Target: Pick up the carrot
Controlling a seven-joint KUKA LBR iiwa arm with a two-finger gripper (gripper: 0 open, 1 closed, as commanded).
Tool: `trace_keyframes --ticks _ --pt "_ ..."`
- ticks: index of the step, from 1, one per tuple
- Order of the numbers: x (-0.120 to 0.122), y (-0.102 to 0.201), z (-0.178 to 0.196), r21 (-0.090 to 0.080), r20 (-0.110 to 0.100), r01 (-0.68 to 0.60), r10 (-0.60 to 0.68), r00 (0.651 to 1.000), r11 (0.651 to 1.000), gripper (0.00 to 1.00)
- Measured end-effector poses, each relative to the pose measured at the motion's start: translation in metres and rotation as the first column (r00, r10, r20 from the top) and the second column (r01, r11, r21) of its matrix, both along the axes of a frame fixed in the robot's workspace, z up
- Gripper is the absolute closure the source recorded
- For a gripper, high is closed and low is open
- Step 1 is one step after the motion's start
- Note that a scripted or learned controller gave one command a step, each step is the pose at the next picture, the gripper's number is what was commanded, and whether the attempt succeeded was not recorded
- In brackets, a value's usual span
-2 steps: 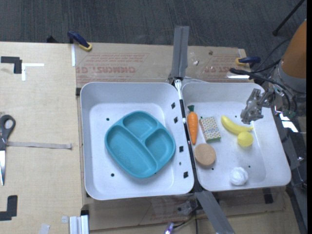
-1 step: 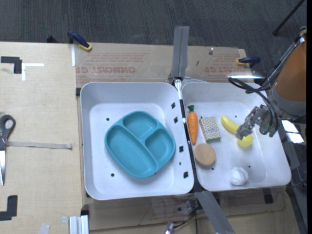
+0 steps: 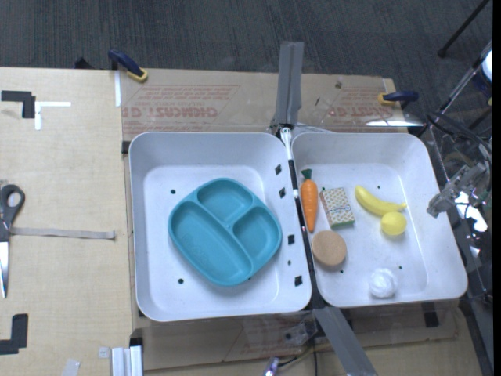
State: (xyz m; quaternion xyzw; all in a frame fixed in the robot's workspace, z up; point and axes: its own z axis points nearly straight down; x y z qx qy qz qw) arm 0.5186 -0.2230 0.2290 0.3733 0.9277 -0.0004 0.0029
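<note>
Camera view, looking down at a slant on the desk (image 3: 63, 210), takes in two shallow white bins set side by side, and the carrot (image 3: 309, 201) is the thing to start from. It lies in the right bin (image 3: 438, 210), lengthwise against that bin's left wall, green top pointing to the far side and orange tip toward the near side. Just right of the carrot sits a small patterned box (image 3: 337, 207), close but seemingly apart; off the carrot's near tip rests a round tan disc like a cookie (image 3: 329, 249). Farther right of the carrot lie a banana (image 3: 378, 201) and a lemon (image 3: 394, 224), with a small white lump (image 3: 383, 283) well toward the near wall. Left of the carrot, across the divider, the left bin (image 3: 149, 233) holds a blue compartment plate (image 3: 225, 231). The gripper (image 3: 448, 193) appears well right of the carrot, at the right bin's outer rim; whether the jaws are wide or narrow I cannot tell. Judging by this, the pick is not yet begun, and the wall-hugging carrot probably leaves little room on its left side.
</note>
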Motion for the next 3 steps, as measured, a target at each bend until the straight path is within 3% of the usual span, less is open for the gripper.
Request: trace_keyframes --ticks 1,2,3 --pt "0.022 0.028 -0.01 0.001 -0.003 -0.488 0.488 0.873 0.873 1.0" --pt "-0.038 0.06 -0.028 0.0 0.0 -0.273 0.273 0.962 0.962 1.0" --pt "-0.021 0.015 0.004 -0.001 -0.001 -0.47 0.47 0.883 0.883 1.0"
